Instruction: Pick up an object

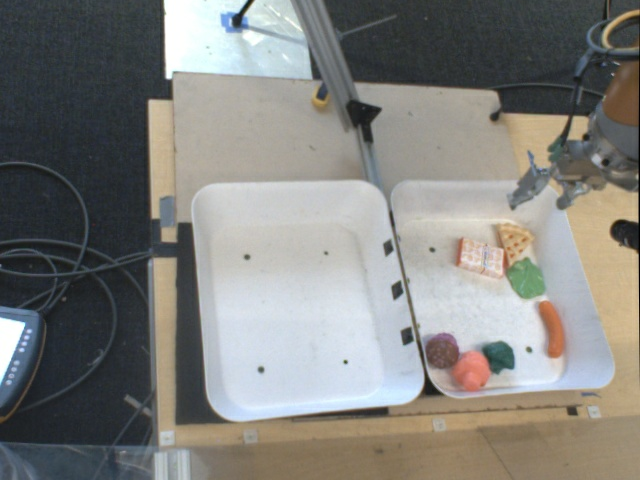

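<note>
Hand (545, 186): fingers spread, nothing between them, over the right bin's (585, 298) upper rim. Nearest items: waffle wedge (515, 240) and pink wafer block (481, 257), at its 7 o'clock, apart from it. Left bin (215, 218) adjoining. Surface (260, 128): tan board. Cables (60, 268) on dark carpet at 9 o'clock.

Arm (622, 118): cut off by right edge; upper links out of frame.
Gripper (545, 190): small; finger spacing too small to judge.
Tablet (15, 358): cut off by left edge; screen partly seen.
Cables (70, 268): run off left edge; ends hidden.
Grey pole (325, 43): top cut off by upper edge.
Left bin (300, 193): right rim overlaps right bin (590, 308) edge; seam partly hidden.
Dark green item (498, 355): too small to identify.
Purple item (442, 349): texture blurred.
</note>
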`<action>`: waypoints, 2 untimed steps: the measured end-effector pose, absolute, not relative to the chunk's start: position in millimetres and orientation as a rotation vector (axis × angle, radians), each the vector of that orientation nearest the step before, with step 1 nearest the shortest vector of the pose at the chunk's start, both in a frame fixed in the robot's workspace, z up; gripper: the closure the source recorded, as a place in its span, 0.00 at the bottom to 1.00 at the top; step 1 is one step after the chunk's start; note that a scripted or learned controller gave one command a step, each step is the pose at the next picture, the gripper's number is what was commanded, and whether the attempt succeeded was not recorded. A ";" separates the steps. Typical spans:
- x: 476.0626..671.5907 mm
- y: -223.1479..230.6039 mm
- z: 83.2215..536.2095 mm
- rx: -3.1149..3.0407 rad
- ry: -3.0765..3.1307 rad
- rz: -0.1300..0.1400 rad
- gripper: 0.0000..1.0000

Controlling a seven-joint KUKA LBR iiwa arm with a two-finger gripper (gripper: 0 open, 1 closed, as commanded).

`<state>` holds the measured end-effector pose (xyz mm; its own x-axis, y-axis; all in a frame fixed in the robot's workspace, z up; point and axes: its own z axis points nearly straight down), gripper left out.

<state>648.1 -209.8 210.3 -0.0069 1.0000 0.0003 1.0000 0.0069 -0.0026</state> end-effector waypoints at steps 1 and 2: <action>654.0 -216.5 153.7 -2.217 -2.225 0.002 0.00; 663.4 -212.9 105.3 -2.212 -2.229 0.001 0.00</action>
